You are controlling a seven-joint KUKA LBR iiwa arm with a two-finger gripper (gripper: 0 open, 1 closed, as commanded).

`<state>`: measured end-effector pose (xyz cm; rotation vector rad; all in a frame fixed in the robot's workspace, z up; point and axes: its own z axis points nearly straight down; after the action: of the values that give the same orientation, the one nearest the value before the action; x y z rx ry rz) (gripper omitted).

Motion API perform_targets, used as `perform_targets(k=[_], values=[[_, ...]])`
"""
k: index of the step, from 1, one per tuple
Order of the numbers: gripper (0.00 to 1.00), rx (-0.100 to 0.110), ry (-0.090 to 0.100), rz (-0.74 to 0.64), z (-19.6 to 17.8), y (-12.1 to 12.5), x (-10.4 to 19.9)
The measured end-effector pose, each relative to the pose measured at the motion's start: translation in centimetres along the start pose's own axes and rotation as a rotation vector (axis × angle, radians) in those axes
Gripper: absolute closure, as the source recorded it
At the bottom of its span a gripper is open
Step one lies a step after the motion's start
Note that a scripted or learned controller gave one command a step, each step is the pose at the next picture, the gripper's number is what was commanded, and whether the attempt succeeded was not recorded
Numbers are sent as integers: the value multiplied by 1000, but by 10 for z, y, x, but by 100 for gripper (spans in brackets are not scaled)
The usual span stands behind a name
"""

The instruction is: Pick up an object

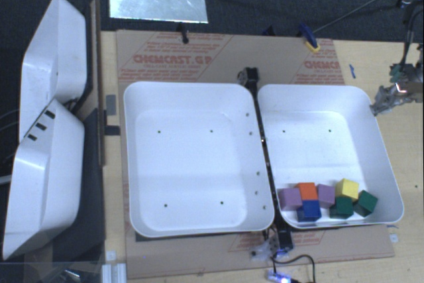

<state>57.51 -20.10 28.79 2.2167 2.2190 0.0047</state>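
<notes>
Under both bins (199, 93): "CHEMCAST" (red) board (172, 56)

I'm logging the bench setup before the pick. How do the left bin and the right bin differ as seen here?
The right bin holds a cluster of small coloured blocks along its near wall; the left bin shows just its white floor with small dark dots. The gripper sits at the right bin's far right corner, well away from the left bin. Both are shallow, white, round-cornered and sit side by side on the cardboard sheet.
</notes>
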Motion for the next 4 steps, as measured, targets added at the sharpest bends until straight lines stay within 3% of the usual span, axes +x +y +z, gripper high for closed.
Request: perform_targets(k=[4], values=[[100, 6, 2, -4, 46, 30, 198]])
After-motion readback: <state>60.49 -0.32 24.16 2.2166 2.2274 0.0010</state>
